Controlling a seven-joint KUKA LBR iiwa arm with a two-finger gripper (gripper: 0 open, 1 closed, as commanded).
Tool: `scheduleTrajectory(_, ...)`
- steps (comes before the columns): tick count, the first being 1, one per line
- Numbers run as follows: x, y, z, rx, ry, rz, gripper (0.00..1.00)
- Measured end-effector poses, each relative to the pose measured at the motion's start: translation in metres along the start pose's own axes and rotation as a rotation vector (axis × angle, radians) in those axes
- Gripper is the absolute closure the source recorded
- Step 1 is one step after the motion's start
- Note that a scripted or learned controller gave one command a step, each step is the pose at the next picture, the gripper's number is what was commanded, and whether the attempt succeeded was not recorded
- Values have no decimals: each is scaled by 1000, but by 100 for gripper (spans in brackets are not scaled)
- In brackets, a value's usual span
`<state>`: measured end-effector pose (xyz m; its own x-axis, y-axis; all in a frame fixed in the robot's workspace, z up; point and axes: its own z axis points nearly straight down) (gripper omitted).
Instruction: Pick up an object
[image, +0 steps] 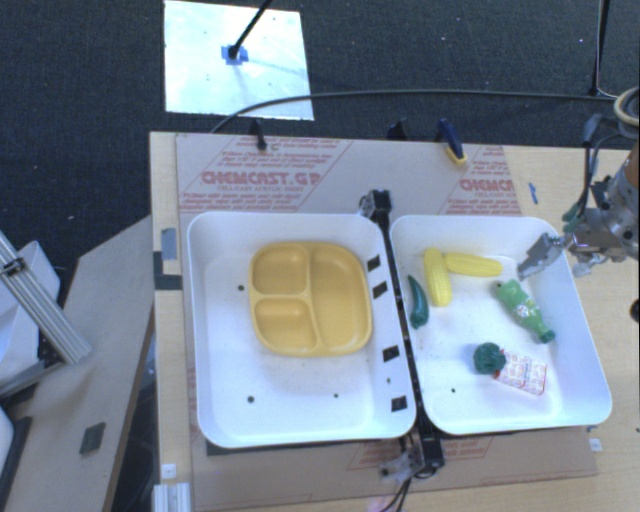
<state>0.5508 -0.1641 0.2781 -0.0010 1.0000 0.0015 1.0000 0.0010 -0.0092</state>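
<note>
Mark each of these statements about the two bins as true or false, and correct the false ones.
1. The yellow plate lies in the left bin. True.
2. The green bottle lies on the yellow plate. False: it lies in the right bin.
3. The gripper hangs over the right bin's far right part. True.
4. The gripper holds the green pepper. False: the pepper lies by the bin's left wall, apart from the gripper.
5. Two yellow pieces lie side by side in the right bin. True.

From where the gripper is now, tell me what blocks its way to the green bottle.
Nothing visible does. The gripper hangs over the right bin's upper right part; the green bottle lies just below it, bare floor between.
</note>
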Motion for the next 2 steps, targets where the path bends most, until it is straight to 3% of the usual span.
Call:
scheduleTrajectory(1, 0, 2, -6, -11, -2, -3, 0)
scheduleTrajectory(2, 2, 5, 36, -8, -2, -1, 0)
